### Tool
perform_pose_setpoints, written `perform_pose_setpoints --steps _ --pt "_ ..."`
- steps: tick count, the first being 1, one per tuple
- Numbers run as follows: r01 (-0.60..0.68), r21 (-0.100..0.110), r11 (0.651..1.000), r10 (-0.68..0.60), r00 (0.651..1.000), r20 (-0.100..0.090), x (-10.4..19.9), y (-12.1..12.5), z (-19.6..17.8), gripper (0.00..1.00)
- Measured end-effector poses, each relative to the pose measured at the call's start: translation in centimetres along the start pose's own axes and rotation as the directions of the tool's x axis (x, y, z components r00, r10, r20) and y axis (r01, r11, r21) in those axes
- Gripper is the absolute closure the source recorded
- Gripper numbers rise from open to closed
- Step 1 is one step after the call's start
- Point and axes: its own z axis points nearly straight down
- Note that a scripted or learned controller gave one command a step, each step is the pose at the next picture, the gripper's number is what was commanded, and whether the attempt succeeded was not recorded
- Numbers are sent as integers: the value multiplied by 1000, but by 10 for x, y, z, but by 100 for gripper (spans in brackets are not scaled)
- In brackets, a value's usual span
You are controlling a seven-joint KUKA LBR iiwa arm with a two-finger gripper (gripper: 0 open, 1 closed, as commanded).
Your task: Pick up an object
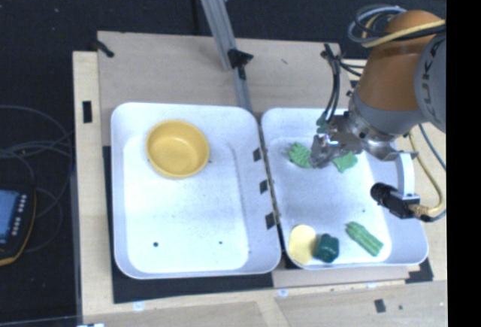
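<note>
Your tool (325, 152) sits low in the right bin (301, 119), near its far edge, between 2 green pieces (300, 155); you cannot tell its state. You look mid-grasp: next, confirm 1 piece is caught, then lift straight up.

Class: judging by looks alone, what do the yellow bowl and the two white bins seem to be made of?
Round yellow bowl: probably plastic, with one even colour, a smooth matte surface and a thin moulded rim. Shallow white bins, left and right: likely moulded plastic, with rounded corners and a dull finish flecked with dark specks.
</note>
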Motion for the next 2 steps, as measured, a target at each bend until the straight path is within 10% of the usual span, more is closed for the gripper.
perform_pose_setpoints --steps 2 --pt "-2 1 1000 2 1000 1 98 -18 17 100"
